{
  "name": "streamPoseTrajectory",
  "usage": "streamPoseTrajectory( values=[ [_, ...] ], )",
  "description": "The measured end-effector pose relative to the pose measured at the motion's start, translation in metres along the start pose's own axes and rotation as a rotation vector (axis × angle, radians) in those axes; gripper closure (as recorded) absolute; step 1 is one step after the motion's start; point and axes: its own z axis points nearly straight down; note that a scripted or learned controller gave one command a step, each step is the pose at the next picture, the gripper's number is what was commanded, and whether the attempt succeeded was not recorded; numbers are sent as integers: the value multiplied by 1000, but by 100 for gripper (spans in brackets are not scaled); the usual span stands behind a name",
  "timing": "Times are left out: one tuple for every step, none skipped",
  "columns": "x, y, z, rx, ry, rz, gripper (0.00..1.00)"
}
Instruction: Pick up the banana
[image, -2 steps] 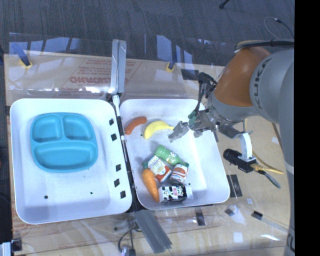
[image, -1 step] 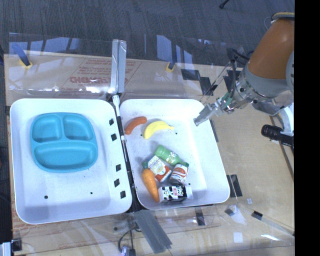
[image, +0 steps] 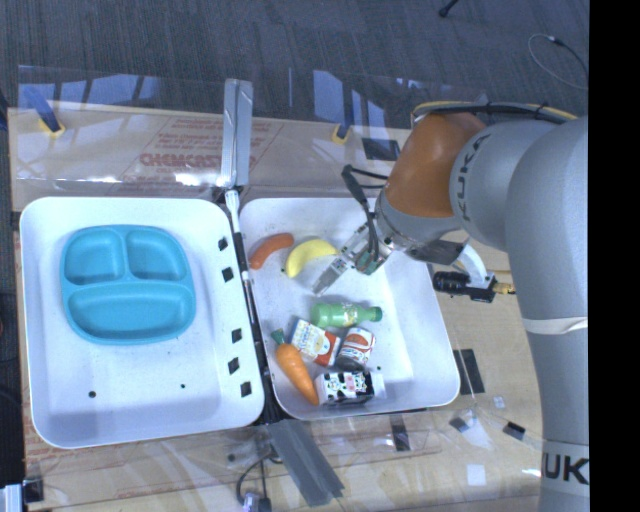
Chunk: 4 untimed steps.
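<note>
1. Right white bin (image: 425, 345): yellow plastic banana (image: 306, 256) lies in the upper part, just left of the two-finger gripper (image: 338, 270); a small orange sausage-shaped toy (image: 270, 249) sits just beside the banana's left end, at the bin wall.
2. Gripper fingers slant down-left, tips slightly apart beside the banana's right end; nothing between them. Cannot tell if a tip touches the fruit.
3. Below the banana: one green bottle (image: 345, 315) lying flat, one orange carrot (image: 295, 371), one red-and-white carton (image: 312, 341), one red-and-white can (image: 356, 347), one black-and-white carton (image: 348, 387), clustered close together.
4. Left white bin (image: 40, 400): one blue three-compartment tray (image: 127, 282).
5. Writing: "KUKA" on the grey arm (image: 530, 190), partly cut off; carton labels too small to read.
</note>
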Motion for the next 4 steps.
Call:
streamPoseTrajectory(
  values=[
    [5, 41, 7, 0, -1, -52, 0],
    [4, 42, -4, -1, -4, -57, 100],
    [17, 15, -111, -2, -4, -159, 100],
    [17, 15, -110, -1, -3, -159, 0]
  ],
)
